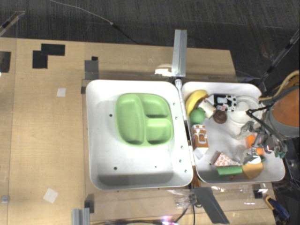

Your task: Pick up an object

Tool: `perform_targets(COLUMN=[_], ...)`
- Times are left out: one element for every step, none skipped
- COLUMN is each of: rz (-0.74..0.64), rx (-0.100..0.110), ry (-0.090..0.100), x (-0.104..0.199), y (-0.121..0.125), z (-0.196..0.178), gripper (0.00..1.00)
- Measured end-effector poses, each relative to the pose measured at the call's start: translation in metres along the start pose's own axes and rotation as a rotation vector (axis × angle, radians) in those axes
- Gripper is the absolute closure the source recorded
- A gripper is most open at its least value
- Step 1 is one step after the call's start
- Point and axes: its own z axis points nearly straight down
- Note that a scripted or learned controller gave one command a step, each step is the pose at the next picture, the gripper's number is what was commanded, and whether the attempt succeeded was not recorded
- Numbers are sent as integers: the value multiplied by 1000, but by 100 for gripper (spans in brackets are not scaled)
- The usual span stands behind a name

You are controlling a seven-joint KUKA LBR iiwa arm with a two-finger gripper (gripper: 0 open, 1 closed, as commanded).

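The right bin (224, 142) holds several small objects. A yellow banana (194, 100) and a green ball (198, 116) lie at its back left, beside a brown round piece (220, 116) and a black-and-white box (224, 101). A white cup-like item (239, 114) sits further right. A small orange carton (200, 137) lies by the left wall. Along the front are a red patterned packet (223, 160), a green block (229, 170) and a tan wedge (253, 170). My gripper (260, 145) hangs low over the bin's right side, close to a small orange piece (251, 139) and just above the tan wedge.
The left bin (96, 139) holds a green divided plate (143, 118). A grey metal post (180, 53) stands behind the seam between the bins. The arm's orange band (286, 114) and dark cables cross the right bin's far right corner.
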Motion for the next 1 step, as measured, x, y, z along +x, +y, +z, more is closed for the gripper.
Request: perform_targets(rz=[151], rx=[-1], ry=[-11], x=[-2], y=[1], z=[7], gripper=[0])
